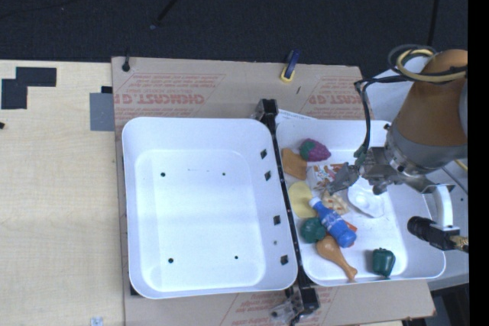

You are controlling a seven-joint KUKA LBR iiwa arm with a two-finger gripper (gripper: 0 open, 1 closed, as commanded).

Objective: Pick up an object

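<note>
- Gripper (357,178): low in the right bin (416,271), grip state impossible to tell
- Blue bottle (334,222): at 7 o'clock of the gripper, apart from it
- Around the bottle: purple toy (313,150), green pepper (383,261), orange drumstick (336,253)
- Left bin (199,206): on cardboard (195,89), wooden bench (53,225)

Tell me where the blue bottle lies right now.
The blue bottle lies in the right-hand bin, near its middle, between the green toy on its left and the orange drumstick-shaped toy just below it.
</note>
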